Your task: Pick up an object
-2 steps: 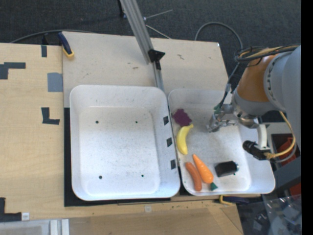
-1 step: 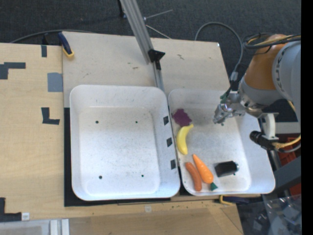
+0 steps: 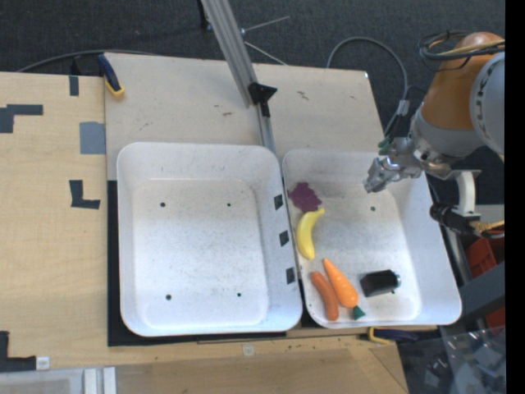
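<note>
Overhead view of the tabletop with two white bins. The arm reaches in from the right, and its tool hangs over the upper right part of the right bin, above bare bin floor. Nothing lies between its tips; whether the tool is wide or narrow cannot be told at this angle.

All candidate objects lie in the right bin. A purple piece sits near the left wall, with a banana just below it. Two carrots lie side by side, touching, toward the lower wall. A black block lies just right of them, apart from the rest. The left bin holds no objects.

The step in hand is judged to be the approach: the tool is not yet over any object. A sound choice is the black block, since it stands free of neighbours and of the walls, so the tips would have room on both sides. The tool should be centred above it, closing across its narrower width, then lowered straight down. The carrots are a poorer target, as one could be nudged while the other is gripped. The banana's curve invites a slip unless it is gripped at mid-length.
</note>
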`<state>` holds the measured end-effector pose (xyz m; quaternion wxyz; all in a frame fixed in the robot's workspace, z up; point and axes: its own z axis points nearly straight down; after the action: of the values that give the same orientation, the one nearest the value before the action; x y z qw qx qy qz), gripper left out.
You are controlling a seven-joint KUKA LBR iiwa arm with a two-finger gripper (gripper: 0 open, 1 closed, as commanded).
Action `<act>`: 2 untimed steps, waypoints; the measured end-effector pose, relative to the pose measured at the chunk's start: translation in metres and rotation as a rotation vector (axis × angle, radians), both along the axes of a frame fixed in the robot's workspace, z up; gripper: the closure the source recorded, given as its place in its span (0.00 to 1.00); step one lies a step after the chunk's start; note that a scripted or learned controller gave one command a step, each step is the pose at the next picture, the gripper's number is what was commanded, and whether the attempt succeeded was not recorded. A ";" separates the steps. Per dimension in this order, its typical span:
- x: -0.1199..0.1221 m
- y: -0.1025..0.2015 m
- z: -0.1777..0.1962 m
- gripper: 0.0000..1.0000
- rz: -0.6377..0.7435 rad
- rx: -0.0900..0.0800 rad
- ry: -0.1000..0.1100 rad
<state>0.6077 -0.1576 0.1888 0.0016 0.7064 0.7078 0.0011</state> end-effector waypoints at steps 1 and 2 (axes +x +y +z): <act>-0.003 -0.001 0.063 1.00 -0.001 -0.001 -0.002; 0.008 0.053 0.048 1.00 0.004 0.002 0.006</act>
<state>0.6158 -0.1048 0.2368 -0.0012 0.7050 0.7092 -0.0003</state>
